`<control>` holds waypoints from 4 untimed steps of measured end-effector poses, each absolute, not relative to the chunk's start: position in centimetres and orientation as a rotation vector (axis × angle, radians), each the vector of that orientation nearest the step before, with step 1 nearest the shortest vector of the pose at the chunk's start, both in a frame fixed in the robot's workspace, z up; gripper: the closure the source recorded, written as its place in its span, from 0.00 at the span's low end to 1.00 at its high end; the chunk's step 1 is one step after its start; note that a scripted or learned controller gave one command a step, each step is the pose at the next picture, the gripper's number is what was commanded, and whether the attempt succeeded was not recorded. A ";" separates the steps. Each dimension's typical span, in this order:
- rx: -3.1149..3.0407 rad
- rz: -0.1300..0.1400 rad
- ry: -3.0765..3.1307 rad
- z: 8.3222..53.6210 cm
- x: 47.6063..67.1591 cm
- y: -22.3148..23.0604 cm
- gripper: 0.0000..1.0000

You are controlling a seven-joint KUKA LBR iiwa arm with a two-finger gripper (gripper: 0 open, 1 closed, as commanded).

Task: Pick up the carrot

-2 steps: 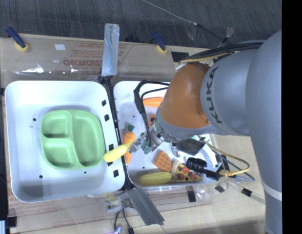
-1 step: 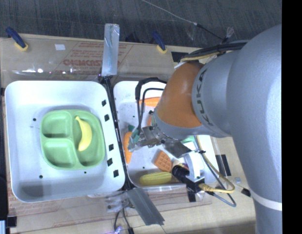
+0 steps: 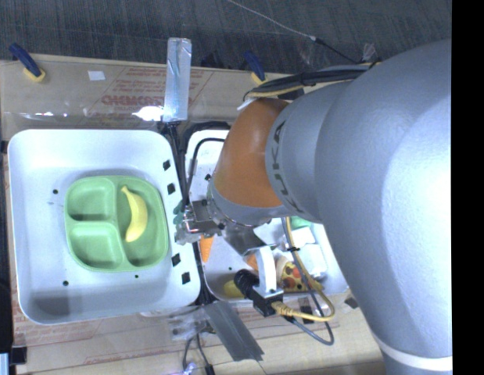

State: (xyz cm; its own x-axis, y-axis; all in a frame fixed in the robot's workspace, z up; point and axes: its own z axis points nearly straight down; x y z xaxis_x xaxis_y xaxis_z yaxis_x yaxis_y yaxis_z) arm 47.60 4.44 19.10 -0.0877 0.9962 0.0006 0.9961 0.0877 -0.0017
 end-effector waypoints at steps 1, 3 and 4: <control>-2.313 0.000 -2.127 19.1 47.7 1.2 1.00; -1.978 0.001 -2.442 22.9 47.6 -8.2 1.00; -1.577 0.000 -2.713 9.1 49.3 -9.7 1.00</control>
